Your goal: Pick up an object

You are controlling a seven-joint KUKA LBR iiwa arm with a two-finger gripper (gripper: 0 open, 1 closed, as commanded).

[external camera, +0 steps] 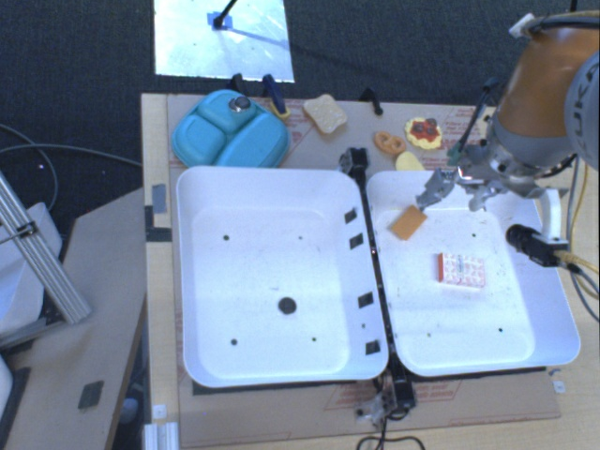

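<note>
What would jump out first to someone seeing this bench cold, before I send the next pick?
The grey arm with its orange band comes in from the right, its gripper hanging over the far end of the right bin, just above an orange block. A red-and-white packet lies mid-bin nearby. Behind the left bin sit a blue divided tray and a slice of toast.

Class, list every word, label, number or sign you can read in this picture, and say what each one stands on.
Nothing here can be read.
Small flat white packet with red print, in the right-hand white bin: the print is too blurred to read.
Brown cardboard sheet under the bins: faint reddish marks, too small to read.
Black squares on the divider between the bins: no text.
</note>
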